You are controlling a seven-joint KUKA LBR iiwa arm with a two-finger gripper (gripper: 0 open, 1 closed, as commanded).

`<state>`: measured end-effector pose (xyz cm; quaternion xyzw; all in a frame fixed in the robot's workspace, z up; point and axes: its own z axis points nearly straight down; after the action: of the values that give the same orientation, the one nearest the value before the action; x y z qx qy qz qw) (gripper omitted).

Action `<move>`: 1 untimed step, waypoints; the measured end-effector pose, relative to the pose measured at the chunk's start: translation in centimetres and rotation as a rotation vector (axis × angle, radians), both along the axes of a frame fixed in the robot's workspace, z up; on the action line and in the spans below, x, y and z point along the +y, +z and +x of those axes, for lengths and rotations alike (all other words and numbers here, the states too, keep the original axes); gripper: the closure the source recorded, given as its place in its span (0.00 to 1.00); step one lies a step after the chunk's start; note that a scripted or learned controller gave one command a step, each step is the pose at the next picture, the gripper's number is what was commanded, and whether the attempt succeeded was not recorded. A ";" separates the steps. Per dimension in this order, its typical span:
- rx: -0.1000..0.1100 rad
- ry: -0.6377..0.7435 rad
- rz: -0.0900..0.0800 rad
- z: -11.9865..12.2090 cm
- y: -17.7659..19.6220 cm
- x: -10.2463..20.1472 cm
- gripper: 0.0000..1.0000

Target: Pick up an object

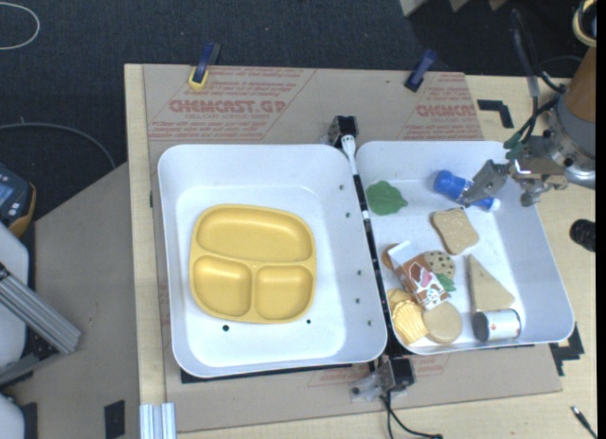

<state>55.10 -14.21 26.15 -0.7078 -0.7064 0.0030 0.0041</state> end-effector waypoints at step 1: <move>-0.011 0.002 -0.002 0.2 0.5 0.0 0.00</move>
<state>55.30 -14.20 26.69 -0.7071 -0.7071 -0.0001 -0.0003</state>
